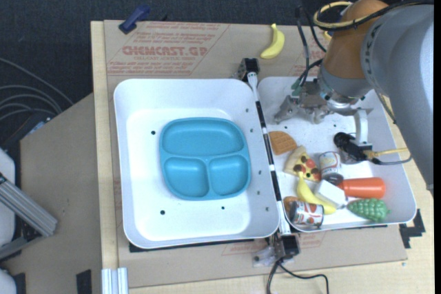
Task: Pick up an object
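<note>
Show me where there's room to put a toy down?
Bare floor rings the blue three-part plastic tray in the left white bin. In the right white bin, the patch between the end effector and the round brown cookie is free. Its near half is crowded with toy food.

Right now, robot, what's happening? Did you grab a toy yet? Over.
Gripper over right bin, nothing seen held. Toys piled at bin's near end: carrot, banana. Blue tray sits left.

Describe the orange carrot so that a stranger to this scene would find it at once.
Start at the right-hand white bin, the one crowded with toy food. Go to its near right corner, where the carrot lies on its side just above the green bunch of grapes. It is the only plain orange, tapered piece; the banana to its left is yellow and curved.
</note>
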